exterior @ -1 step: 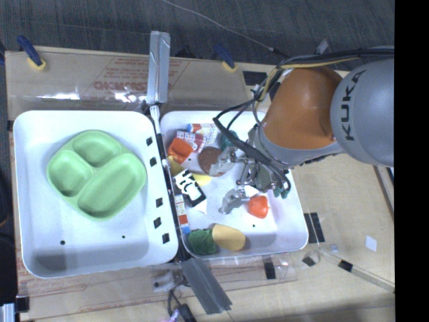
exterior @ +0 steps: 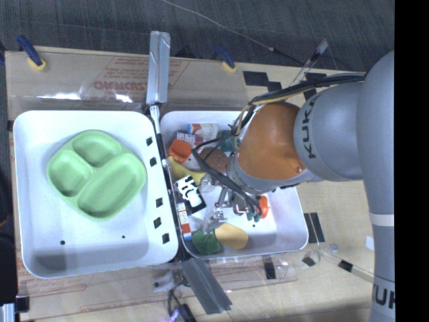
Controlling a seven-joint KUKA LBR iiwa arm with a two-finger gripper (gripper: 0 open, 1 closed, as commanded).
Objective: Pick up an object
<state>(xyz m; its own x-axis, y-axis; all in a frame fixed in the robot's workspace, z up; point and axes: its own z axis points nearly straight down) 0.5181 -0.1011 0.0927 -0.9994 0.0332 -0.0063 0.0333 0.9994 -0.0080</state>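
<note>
My gripper [exterior: 232, 206] hangs low over the middle of the right bin [exterior: 289, 228], below the orange wrist band [exterior: 268, 146]. Just under it lie a yellow rounded object [exterior: 232, 235] and a green object [exterior: 206, 244] at the bin's near edge. A small red-orange piece [exterior: 263, 207] sits right beside the gripper. To the left lie a white and black object [exterior: 190, 192], an orange object [exterior: 179, 150] and a brown object [exterior: 216, 159]. A small printed box [exterior: 201, 131] rests at the bin's far side. The arm hides the bin's right half.
The left bin [exterior: 33, 247] holds a green three-compartment plate [exterior: 97, 173]. A metal divider [exterior: 158, 66] with clips runs between the two bins. Cables [exterior: 295, 86] trail from the arm over the bench's far right.
</note>
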